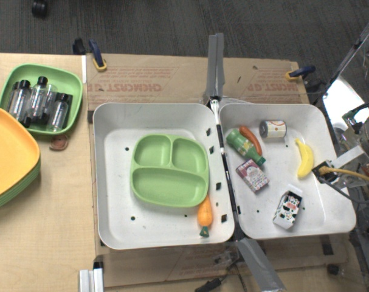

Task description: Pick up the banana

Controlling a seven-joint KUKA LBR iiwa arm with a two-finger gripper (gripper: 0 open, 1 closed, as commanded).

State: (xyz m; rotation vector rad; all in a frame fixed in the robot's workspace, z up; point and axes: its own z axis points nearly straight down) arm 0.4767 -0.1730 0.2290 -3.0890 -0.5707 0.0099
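The banana (304,158) is yellow and lies on the floor of the right bin (330,221), close to that bin's right wall. It runs roughly from far to near and curves slightly. Nothing covers it or touches it, and bare white floor lies on its left side.
The right bin also holds a green bottle (245,146), a red pepper (251,138), a small can (273,128), a pink box (252,176) and a cow-print carton (287,209). The left bin holds a green divided plate (170,170) and a carrot (205,213). A yellow cable (345,173) crosses the right rim.
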